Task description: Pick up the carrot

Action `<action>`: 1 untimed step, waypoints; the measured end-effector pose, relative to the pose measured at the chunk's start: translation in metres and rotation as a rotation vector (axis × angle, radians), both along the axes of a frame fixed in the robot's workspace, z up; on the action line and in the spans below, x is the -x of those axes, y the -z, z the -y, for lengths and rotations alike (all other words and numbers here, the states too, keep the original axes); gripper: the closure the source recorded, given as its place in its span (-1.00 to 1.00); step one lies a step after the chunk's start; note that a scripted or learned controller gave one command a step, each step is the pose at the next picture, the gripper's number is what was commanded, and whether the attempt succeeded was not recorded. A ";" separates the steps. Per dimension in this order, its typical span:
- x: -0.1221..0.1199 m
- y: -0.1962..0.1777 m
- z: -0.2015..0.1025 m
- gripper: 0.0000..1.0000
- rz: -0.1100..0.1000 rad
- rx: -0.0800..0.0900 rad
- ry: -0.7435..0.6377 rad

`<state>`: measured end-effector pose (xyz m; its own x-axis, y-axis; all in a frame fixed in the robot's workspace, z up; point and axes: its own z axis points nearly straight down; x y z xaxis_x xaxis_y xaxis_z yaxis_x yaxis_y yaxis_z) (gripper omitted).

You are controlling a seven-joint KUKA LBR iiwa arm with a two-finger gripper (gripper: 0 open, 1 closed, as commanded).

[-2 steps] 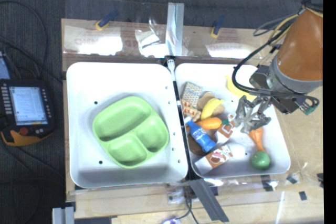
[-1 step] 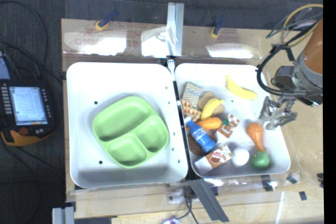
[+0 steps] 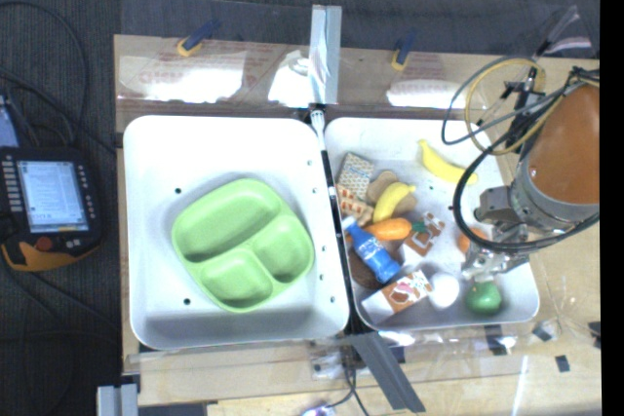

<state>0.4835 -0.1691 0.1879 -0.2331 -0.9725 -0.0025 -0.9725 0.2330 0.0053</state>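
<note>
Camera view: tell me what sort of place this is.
Probably a robot test bench in a lab: a grey arm reaches over two white bins, toy food such as a carrot fills one, and a handheld control screen lies alongside.

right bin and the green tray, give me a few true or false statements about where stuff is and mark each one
1. The carrot lies in the right bin, near its middle. True.
2. The green tray sits in the right bin. False: it sits in the left bin.
3. The tool is over the left bin. False: it is over the right bin, near a green ball.
4. The blue bottle lies just below the carrot in the picture. True.
5. The tool holds the carrot. False: the carrot lies apart from the tool, beside a yellow banana.
</note>
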 end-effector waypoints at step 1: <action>-0.005 -0.032 -0.065 1.00 0.008 0.000 0.074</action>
<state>0.4890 -0.1037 0.2195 -0.3040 -0.9527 -0.0042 -0.9527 0.3040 -0.0020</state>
